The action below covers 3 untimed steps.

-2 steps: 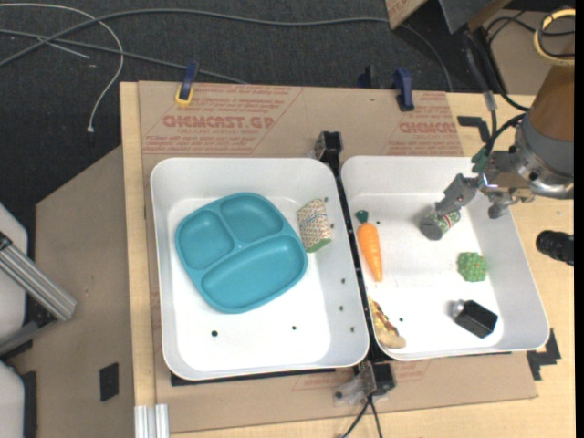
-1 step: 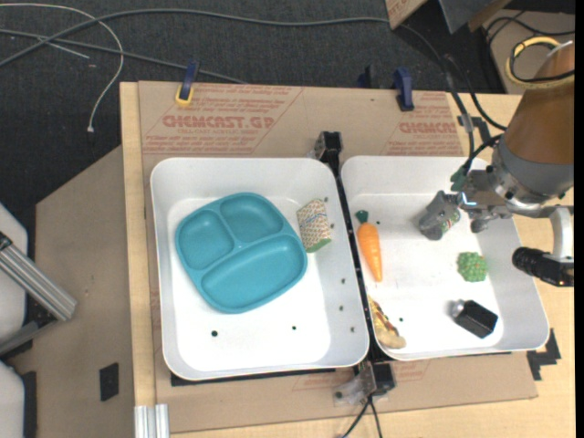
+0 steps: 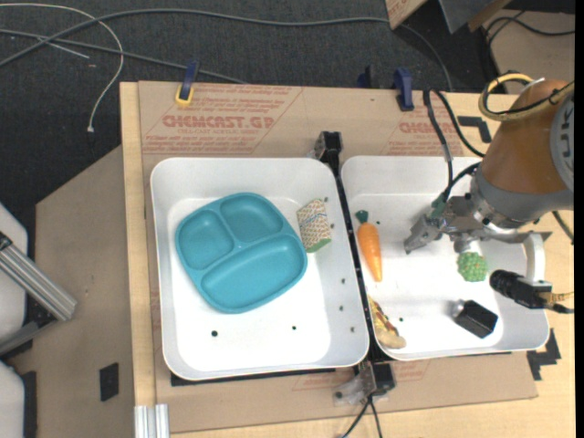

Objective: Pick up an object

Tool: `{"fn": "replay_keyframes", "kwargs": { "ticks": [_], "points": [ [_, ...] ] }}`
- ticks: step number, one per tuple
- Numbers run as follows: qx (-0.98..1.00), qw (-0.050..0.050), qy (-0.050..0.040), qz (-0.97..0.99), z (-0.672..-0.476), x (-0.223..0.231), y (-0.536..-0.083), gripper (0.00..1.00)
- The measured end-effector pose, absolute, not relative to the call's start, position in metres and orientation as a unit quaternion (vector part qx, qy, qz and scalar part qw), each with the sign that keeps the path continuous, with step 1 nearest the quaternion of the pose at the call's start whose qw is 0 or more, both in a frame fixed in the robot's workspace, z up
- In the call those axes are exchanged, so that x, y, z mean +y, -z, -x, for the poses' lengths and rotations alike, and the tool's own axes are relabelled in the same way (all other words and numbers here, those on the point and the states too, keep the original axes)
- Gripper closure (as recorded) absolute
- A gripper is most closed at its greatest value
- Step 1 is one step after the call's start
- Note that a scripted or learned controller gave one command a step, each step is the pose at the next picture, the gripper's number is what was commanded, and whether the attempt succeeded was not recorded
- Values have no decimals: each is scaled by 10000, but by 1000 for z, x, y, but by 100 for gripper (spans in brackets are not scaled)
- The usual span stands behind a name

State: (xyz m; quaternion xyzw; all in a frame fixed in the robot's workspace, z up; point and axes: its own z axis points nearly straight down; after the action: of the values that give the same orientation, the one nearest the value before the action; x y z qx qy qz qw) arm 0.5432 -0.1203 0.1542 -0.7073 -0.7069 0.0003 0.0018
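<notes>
camera view gives us the slanted look down, and we find the tool (image 3: 429,231) low inside the right bin (image 3: 411,176), its dark fingers pointing toward the bin's middle; we cannot tell whether they are spread or pressed together. nothing sits between them that we can see. nearest candidate, we judge, is the green broccoli piece (image 3: 472,265), lying just beside the wrist on the arm's own side, so behind the fingertips. the carrot (image 3: 369,249) lies ahead of them, well apart, long axis running near-to-far along the bin's left wall. a black block (image 3: 476,318) waits by the near edge. across in the left bin (image 3: 173,185), a blue plate (image 3: 241,250)
</notes>
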Motion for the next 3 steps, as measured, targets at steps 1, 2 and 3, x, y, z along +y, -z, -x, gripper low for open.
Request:
{"fn": "replay_keyframes", "kwargs": {
  "ticks": [1, 2, 3],
  "points": [
    [-7068, 28, -10, 7074, -534, -121, -108, 0],
    [-7066, 8, 6, 7077, -536, -121, -121, 100],
    [-7076, -24, 17, 7066, -541, -118, -184, 100]
  ]
}}
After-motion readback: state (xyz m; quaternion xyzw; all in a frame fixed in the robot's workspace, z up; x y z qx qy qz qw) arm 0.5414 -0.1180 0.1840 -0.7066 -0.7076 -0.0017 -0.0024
